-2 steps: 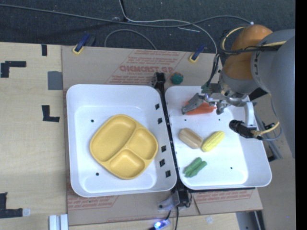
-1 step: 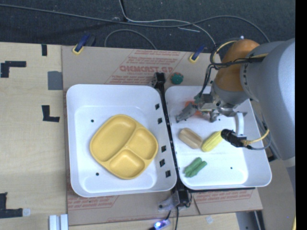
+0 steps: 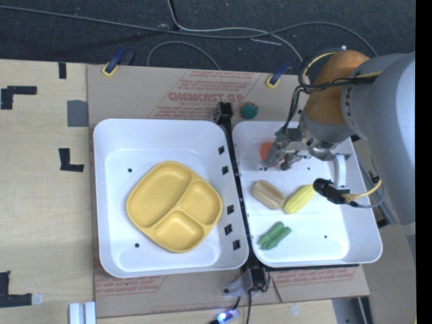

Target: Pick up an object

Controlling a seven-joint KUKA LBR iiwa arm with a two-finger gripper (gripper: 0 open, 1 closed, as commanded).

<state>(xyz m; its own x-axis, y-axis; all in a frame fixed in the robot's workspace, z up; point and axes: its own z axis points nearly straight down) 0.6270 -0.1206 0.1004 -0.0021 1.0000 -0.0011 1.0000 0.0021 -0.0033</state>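
The gripper (image 3: 282,155) hangs low in the right bin (image 3: 361,245), right of centre frame, over a small red object (image 3: 266,150); its opening cannot be told. A clean pick probably needs it centred over that object, clear of the tan piece (image 3: 267,194) below.
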